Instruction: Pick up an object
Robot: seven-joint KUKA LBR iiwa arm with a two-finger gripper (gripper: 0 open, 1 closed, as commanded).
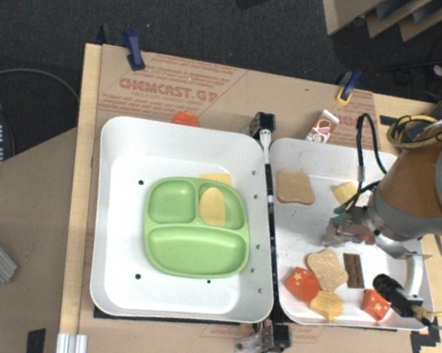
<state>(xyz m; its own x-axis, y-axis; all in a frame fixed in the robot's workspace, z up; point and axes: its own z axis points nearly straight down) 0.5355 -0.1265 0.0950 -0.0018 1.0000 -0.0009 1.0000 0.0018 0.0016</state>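
Toast slice (327, 267): approach step, nothing gripped yet.
Your claw (350, 228) hovers just above it in the right bin (300, 309) (near the counter's front edge); whether it's open I cannot tell. Next, descend squarely and close.

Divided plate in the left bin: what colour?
Light green plate, seen in the camera view.

You have two white bins: the left bin (117, 222) holds a light green divided plate (195, 229) with a pale yellow piece (213, 206) in its upper right compartment. In the right bin (321, 157) you see a tan toast slice (294, 188), a speckled beige bread slice (327, 268), a dark brown bar (353, 271), two red pieces (302, 283) and a yellow piece (328, 305). The arm (419, 191) is grey with an orange band, above brown cardboard (169, 83) printed in red.
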